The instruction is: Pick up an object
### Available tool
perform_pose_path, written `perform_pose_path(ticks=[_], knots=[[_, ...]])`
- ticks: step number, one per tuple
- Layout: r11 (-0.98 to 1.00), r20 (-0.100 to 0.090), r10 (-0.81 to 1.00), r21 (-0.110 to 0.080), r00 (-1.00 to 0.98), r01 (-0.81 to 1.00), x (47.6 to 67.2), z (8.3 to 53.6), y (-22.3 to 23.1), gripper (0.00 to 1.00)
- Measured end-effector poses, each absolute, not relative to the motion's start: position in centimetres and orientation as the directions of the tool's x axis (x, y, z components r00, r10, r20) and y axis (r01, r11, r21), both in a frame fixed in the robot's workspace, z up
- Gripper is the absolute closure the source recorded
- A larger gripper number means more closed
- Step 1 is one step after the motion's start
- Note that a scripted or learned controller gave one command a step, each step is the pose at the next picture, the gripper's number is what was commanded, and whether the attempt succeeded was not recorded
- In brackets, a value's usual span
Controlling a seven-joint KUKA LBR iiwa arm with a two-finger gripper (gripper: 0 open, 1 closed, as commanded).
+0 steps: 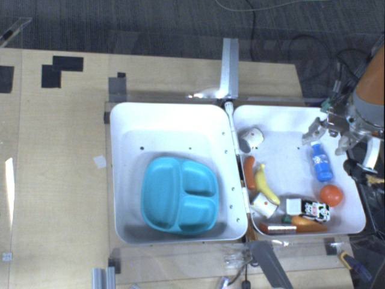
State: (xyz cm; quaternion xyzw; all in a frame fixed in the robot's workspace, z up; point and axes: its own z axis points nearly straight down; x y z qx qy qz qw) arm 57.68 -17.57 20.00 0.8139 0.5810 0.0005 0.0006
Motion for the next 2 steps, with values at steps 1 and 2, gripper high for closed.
perform_pose_path(ticks=[1,2], knots=[[-0.407,0.001,0.913,0.004,0.407,0.913,56.0,10.2,-19.4,0.00],[-0.406,0.001,0.914,0.006,0.406,0.914,56.1,11.2,-19.3,1.00]])
